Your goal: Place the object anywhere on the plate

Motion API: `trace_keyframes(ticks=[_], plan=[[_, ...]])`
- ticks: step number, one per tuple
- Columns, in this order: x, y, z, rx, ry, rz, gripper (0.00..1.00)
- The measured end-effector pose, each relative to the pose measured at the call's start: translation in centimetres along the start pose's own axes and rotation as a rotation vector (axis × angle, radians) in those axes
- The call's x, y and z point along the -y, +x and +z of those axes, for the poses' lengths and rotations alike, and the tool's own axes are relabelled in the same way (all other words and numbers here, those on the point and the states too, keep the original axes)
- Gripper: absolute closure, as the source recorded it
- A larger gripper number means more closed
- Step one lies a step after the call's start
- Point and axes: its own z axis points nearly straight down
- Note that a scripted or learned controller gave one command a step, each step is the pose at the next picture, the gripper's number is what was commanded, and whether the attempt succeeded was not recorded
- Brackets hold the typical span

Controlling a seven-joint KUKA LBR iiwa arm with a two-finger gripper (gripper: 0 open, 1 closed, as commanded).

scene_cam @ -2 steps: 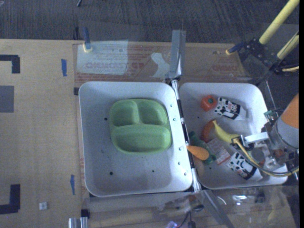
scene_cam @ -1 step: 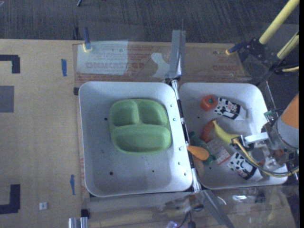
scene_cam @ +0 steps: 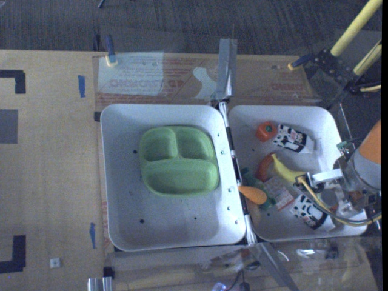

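Camera view shows the two-finger gripper [scene_cam: 327, 194] low by the right bin's [scene_cam: 324, 115] near right corner, above a black-and-white carton [scene_cam: 308, 211]; whether it grips anything cannot be told. An orange carrot [scene_cam: 253, 193] and yellow banana [scene_cam: 286, 170] lie mid-bin. The green divided plastic plate [scene_cam: 179, 160] sits in the left bin [scene_cam: 121, 180].
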Motion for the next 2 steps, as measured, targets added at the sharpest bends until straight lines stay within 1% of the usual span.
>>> trace_keyframes(ticks=[1, 2], plan=[[0.52, -0.10, -0.66, 0.010, 0.012, -0.008, 1.00], [-0.22, -0.86, 0.25, 0.014, 0.011, -0.571, 1.00]])
